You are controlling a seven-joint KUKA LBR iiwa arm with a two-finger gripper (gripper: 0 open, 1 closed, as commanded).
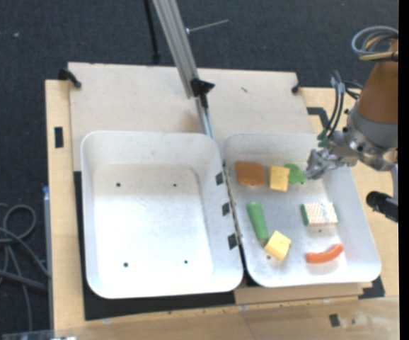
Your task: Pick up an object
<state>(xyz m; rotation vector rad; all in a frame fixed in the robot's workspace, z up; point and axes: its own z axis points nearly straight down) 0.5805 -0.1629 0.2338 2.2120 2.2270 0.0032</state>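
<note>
Six small pieces lie in the right-hand shallow white plastic bin [356, 222], and my two-finger gripper [316, 163] sits low over its far edge, right beside a small bright green piece [296, 173]. That green piece touches a pale yellow foam block [279, 178], with a brown rounded block [250, 173] just beyond it. Nearer the front lie a green cylinder [257, 220], a second yellow cube [277, 246], a white and green patterned block [319, 213] and an orange curved piece [324, 254]. Whether my gripper is spread or closed, I cannot tell from this angle; nothing shows clearly held. I judge the green piece my likeliest target. To do it well I should straddle it alone, keeping clear of the yellow block, then close before lifting straight up.
</note>
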